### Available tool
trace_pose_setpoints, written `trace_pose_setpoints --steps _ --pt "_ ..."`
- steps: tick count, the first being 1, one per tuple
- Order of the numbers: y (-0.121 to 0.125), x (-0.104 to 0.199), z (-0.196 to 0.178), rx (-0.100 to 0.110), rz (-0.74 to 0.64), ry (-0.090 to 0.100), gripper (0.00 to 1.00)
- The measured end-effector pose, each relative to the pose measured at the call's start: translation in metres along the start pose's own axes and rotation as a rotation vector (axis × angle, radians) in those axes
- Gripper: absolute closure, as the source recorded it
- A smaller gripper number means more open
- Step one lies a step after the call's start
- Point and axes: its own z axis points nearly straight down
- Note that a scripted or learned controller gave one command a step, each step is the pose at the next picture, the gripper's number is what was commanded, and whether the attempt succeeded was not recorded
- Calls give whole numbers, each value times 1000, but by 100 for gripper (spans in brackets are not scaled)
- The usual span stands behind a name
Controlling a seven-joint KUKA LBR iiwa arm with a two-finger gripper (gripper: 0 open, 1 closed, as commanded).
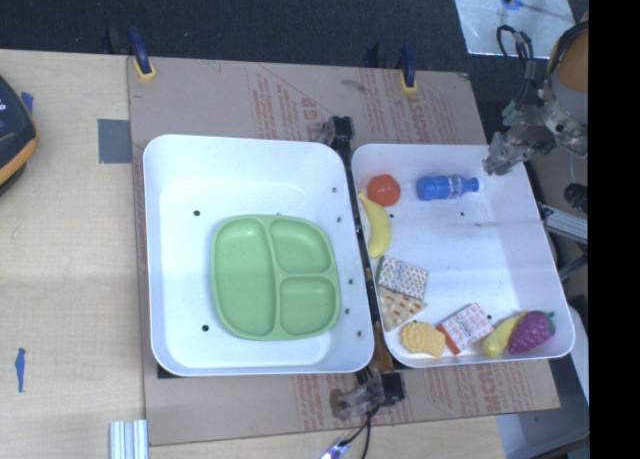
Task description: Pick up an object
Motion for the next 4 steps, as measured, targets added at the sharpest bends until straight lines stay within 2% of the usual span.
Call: trace_pose_setpoints --steps 1,2,3,4 --pt "-97 51 12 2 3 1 100" --pt "-13 128 -7 -1 2 2 100" --pt "-13 127 -7 0 3 1 0" --pt "-2 5 57 1 6 -1 0"
